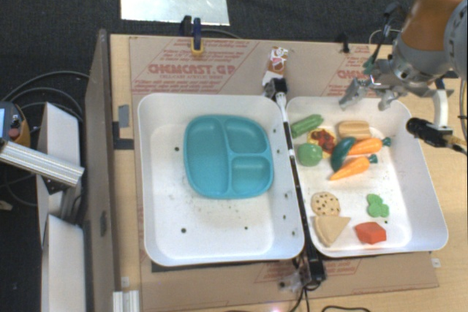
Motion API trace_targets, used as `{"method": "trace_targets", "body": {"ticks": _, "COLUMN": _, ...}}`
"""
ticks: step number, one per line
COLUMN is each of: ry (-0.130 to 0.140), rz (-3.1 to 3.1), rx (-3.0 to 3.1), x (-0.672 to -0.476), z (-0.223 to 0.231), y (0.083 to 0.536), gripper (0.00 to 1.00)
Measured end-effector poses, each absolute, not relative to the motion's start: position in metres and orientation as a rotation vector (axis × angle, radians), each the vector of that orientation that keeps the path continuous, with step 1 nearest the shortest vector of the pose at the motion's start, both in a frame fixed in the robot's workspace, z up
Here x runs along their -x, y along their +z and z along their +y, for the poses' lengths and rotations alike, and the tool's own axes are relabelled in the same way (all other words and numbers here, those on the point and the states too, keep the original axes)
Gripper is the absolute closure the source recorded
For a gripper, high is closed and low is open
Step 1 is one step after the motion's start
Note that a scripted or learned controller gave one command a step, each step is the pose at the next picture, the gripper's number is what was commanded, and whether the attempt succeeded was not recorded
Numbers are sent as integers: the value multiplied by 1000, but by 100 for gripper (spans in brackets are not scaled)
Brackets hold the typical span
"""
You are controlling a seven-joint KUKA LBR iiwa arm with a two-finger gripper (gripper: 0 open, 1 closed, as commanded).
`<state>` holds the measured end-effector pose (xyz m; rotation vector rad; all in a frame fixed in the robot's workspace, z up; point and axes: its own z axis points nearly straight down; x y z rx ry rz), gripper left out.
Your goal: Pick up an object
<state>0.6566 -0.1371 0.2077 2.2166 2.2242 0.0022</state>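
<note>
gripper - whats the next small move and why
Probably lower the gripper and shift it forward over the right bin. It hangs above the bin's far rim with nothing between its fingers, and the bread piece and carrots lie just beyond it.

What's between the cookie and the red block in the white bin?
In the camera view, the tan wedge sits partly between the cookie and the red block, just below the cookie; the rest is bare bin floor.

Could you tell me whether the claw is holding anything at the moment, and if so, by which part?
Nothing is held: the claw hangs open above the right bin's far edge, with nothing between its fingers.
</note>
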Motion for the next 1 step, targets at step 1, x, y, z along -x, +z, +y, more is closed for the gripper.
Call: {"method": "trace_targets", "body": {"ticks": 1, "ry": -4, "rz": 2234, "rx": -2219, "x": -656, "z": -99, "y": 103, "gripper": 0}}
